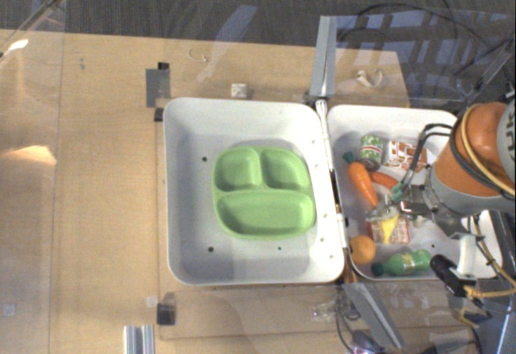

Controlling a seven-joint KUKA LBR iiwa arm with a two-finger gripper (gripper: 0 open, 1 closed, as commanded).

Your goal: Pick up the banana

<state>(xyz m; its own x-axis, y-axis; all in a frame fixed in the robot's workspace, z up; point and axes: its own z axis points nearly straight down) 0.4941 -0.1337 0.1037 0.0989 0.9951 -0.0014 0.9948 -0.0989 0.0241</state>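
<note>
With the banana (387,229) wedged among a carrot (362,183), an orange (363,248) and a green bottle (403,264) at the frame's lower right, the gripper (401,203) above it, whose jaws' opening cannot be told, could snag a neighbour instead.

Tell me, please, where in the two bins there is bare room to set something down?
The left bin has bare floor all around the green divided plate, widest along its left wall. The right bin is crowded: carrot, orange, green bottle and gripper fill it.

Yellow banana (388,229), partly hidden, in right bin, btwn carrot & green bottle.
</note>
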